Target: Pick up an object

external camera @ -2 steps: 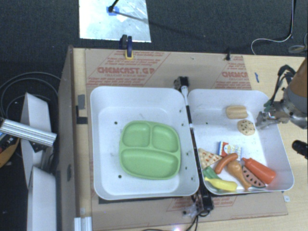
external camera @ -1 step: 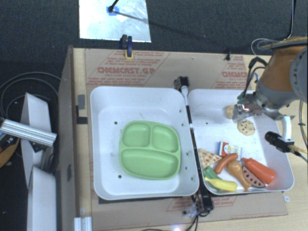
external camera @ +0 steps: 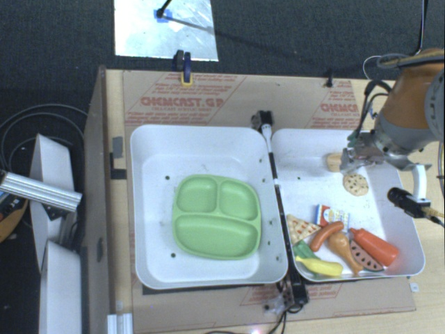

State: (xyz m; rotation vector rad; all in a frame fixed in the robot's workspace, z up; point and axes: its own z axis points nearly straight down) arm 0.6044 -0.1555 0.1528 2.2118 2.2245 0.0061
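Toy food [external camera: 345, 245] below claw [external camera: 353, 157]

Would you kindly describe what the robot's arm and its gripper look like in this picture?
The arm is a rounded grey body with a broad orange band above the wrist. Thin dark cables loop beside it on the left and run up toward the top edge. The gripper is a small grey metal block, too blurred for finer detail.

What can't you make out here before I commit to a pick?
- Gripper: its fingers are hidden under the arm's wrist, so open or shut is unclear.
- Tan item by the gripper: partly covered, identity unclear.
- Food pile in the right bin: pieces overlap, lower ones partly hidden.
- Arm: cut off by the right edge.
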